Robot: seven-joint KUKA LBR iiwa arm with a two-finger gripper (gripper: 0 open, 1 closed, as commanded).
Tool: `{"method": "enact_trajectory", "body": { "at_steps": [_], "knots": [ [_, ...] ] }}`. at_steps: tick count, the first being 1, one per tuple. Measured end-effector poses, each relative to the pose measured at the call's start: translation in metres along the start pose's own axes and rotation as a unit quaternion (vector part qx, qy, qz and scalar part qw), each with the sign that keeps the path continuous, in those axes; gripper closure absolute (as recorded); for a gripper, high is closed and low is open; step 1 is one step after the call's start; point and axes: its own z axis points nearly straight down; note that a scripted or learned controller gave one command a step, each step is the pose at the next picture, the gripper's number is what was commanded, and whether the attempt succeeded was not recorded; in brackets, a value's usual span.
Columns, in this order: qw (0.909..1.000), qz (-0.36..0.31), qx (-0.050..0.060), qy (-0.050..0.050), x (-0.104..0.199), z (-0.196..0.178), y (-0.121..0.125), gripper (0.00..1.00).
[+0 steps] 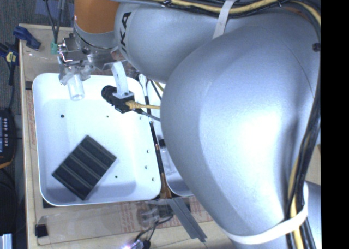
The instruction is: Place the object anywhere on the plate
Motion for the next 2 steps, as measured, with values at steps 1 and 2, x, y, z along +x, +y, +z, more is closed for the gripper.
{"method": "enact_trajectory", "body": {
  "at_steps": [1, 2],
  "knots": [
    [1.0, 0.0, 0.0, 0.0, 0.0, 0.0, 0.0, 0.0],
    [0.9926, 0.122, 0.003, -0.001, 0.01, 0.126, -0.069, 0.0]
  ]
}}
